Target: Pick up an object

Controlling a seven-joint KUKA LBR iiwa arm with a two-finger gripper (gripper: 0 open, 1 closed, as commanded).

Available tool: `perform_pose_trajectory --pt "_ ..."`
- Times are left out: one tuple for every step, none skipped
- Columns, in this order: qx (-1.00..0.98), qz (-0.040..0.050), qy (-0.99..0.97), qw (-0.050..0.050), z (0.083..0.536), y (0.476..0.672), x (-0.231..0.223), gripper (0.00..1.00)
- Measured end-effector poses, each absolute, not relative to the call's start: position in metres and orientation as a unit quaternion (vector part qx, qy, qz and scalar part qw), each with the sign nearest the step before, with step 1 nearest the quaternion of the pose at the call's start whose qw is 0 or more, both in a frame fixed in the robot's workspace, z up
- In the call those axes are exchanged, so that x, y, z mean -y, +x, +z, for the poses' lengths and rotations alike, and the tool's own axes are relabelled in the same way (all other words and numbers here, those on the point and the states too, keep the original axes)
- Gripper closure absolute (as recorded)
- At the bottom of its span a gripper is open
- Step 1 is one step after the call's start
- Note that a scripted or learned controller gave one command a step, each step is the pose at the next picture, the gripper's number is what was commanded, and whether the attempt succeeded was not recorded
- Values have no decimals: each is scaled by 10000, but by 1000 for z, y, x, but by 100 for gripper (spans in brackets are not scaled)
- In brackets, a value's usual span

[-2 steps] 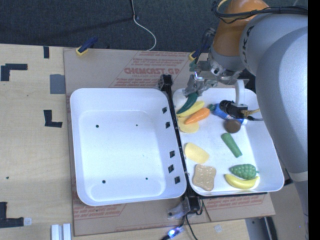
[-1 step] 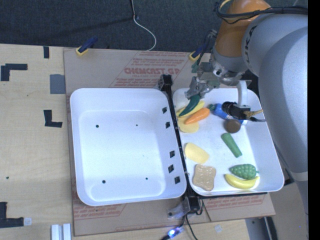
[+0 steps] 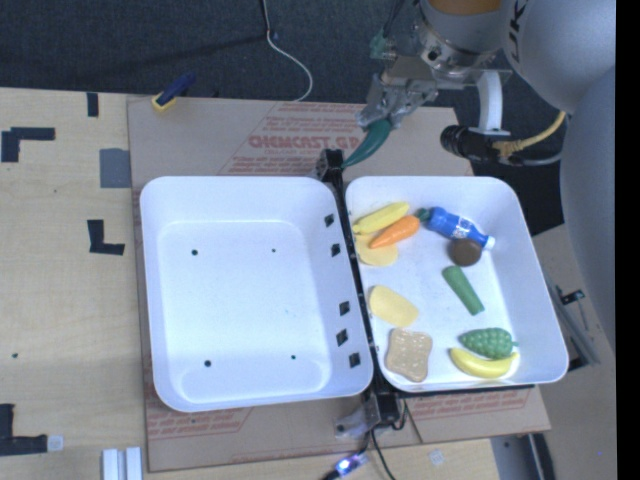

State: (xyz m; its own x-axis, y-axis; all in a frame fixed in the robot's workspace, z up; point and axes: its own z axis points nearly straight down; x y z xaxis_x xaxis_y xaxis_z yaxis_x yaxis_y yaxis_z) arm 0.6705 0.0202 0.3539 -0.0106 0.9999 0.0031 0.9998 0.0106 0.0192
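Observation:
My gripper (image 3: 388,118) hangs above the back rim between the two bins, raised off the bench. A slim teal-green object (image 3: 371,144) dangles from between its fingers, pointing down and left, so the gripper is shut on it. In the right bin (image 3: 520,228) lie a yellow corn-like piece (image 3: 382,216), an orange carrot (image 3: 396,233), a blue bottle (image 3: 455,225), a brown round piece (image 3: 464,252), a green cucumber (image 3: 463,290), a yellow chunk (image 3: 393,306), a tan cracker (image 3: 409,354), a bumpy green piece (image 3: 488,342) and a banana (image 3: 483,365).
The left bin (image 3: 160,268) sits beside the right one, joined along a black hinge strip (image 3: 345,268). Both rest on a cardboard sheet (image 3: 280,143). A small blue and yellow item (image 3: 173,90) lies at the back left. A white cable (image 3: 290,63) hangs behind.

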Motion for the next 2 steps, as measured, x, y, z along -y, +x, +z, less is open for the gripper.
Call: perform_pose_trajectory --pt "-7100 60 7041 38 463 669 -71 100" --pt "-7083 34 7059 29 540 668 -93 100"
